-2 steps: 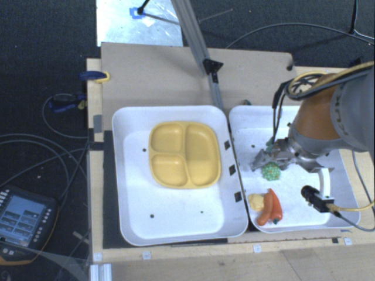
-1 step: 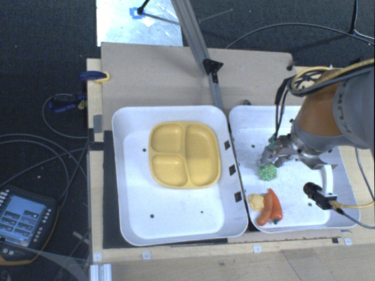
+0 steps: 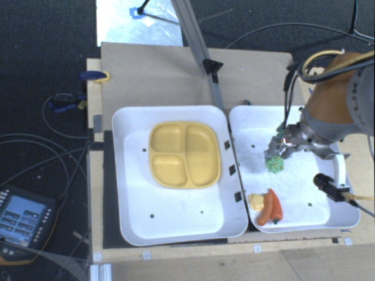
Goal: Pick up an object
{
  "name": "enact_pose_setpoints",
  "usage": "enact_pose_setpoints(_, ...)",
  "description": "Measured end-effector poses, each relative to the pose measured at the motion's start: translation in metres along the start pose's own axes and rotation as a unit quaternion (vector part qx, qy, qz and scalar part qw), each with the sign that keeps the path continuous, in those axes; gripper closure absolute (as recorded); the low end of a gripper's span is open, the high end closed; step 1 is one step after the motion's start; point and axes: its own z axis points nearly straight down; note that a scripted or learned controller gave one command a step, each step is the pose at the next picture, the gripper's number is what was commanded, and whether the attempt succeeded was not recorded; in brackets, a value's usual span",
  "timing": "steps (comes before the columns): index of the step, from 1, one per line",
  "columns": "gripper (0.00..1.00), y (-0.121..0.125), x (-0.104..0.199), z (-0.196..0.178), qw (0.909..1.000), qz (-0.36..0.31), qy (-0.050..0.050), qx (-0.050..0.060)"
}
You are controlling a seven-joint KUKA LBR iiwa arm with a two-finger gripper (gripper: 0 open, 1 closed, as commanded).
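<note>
Reaching down with pincer [image 3: 275, 153], right over the green ball [image 3: 274, 164]; cannot tell if squeezing; next, lift up slowly

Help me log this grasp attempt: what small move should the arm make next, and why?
Probably lower the hand a little onto the green object in the right bin. The hand sits right above it, touching or nearly so, but no grip is visible.

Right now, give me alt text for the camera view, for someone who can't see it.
A grey and orange robot arm's gripper sits directly above a green object in the right bin, near an orange and yellow toy. The left bin holds a yellow divided plate.
</note>
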Motion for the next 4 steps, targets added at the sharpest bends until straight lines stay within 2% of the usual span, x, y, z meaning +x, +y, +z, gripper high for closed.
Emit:
enact_pose_setpoints(1, 1.0, 0.007, -0.005, -0.046, 1.0, 0.0, 0.0, 0.0)
enact_pose_setpoints(2, 1.0, 0.008, -0.005, -0.062, 1.0, 0.0, 0.0, 0.002)
enact_pose_setpoints(4, 1.0, 0.006, 0.103, -0.051, 1.0, -0.003, 0.002, 0.003)
